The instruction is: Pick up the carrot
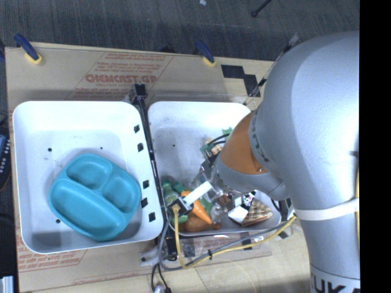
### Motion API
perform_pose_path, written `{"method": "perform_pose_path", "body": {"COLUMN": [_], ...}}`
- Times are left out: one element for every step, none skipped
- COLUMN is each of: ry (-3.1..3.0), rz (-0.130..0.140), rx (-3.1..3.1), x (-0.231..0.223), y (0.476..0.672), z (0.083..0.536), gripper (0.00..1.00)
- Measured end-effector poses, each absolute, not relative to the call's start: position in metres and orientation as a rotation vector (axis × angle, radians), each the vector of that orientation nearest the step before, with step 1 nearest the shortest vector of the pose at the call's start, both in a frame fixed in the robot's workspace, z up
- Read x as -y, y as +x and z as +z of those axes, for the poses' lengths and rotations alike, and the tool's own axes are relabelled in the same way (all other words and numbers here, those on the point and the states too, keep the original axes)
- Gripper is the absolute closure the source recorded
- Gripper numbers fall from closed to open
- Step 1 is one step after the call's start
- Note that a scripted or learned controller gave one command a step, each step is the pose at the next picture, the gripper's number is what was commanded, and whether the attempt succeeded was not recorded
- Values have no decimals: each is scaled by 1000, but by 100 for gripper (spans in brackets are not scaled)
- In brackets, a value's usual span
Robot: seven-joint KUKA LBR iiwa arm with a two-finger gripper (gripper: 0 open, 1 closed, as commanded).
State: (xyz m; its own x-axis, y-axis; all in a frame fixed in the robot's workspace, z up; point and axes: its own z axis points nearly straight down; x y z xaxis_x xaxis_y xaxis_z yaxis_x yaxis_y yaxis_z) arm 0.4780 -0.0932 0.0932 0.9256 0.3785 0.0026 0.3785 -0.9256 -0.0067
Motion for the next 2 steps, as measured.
{"method": "perform_pose_path", "body": {"ry": [-3074,-3071], "rz": [3,6], "rx": [613,615], "x": [96,94], "y": [478,478], "z": [103,103], "gripper": [100,0]}}
